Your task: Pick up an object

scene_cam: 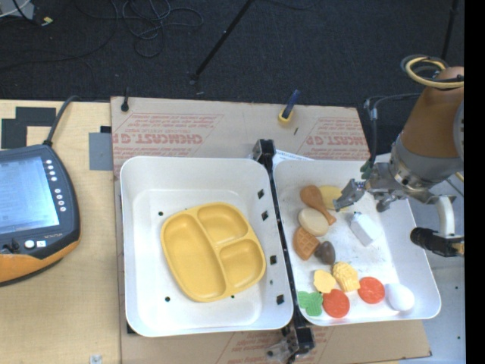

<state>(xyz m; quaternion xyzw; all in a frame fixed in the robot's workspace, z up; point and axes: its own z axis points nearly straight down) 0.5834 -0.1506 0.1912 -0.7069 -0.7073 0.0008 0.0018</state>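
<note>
1. A row of small toy foods is seen along the lower edge of the right bin [424, 268]: a green piece [310, 303], a red tomato [336, 303], a yellow piece [324, 280], a corn cob [346, 276], a second red tomato [370, 290] and a white egg [399, 296] at the 5 o'clock corner.
2. Toward the bin's 9 o'clock side, a waffle cone [305, 243], a dark brown piece [325, 252], a cream bun [312, 221] and a brown drumstick [315, 201] are clustered close together.
3. A yellow divided plate [213, 250] is laid in the left bin [144, 180], slightly tilted.
4. The gripper [356, 207] is positioned over the right bin at about 12 o'clock, beside the drumstick; a grey finger [361, 228] is seen pointing down to the bin floor. How far the fingers are spread cannot be told, and nothing is seen held between them.
5. A tablet-like pendant [34, 207] is placed on the worktop [91, 294] at 9 o'clock.
</note>
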